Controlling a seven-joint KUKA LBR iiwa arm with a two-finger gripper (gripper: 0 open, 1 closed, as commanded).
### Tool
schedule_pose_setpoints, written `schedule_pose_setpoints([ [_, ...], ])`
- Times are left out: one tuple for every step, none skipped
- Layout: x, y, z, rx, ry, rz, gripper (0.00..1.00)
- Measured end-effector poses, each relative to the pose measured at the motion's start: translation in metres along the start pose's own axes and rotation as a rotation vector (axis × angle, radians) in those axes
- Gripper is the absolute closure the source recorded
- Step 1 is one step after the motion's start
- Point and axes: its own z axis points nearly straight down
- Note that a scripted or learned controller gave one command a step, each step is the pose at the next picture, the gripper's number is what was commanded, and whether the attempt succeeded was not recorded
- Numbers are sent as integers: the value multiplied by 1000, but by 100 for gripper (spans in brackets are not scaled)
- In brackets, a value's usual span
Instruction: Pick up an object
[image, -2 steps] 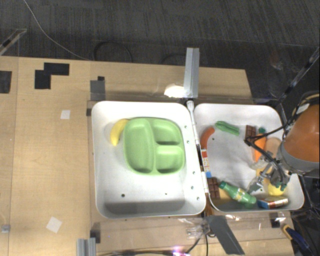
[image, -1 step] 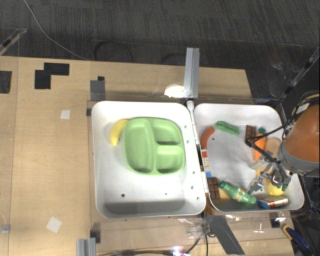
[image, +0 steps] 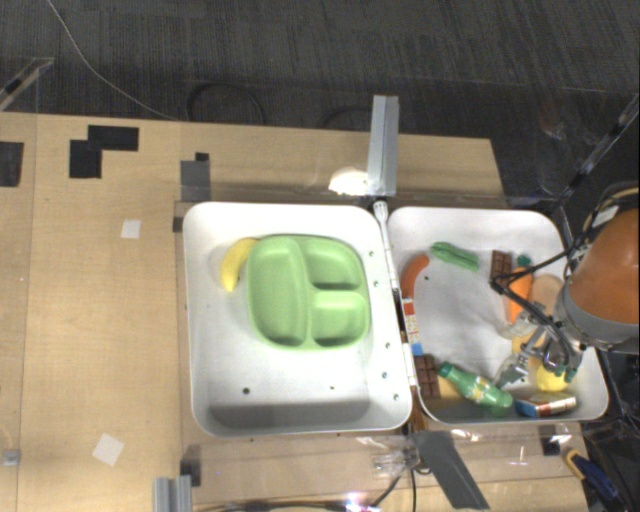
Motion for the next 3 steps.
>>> schedule_pose_setpoints([
  [0, 0, 0, 1, 0, -11, 0],
  [0, 1, 0, 1, -1, -36, 0],
  [1, 2, 0, 1, -1, -55, 0],
])
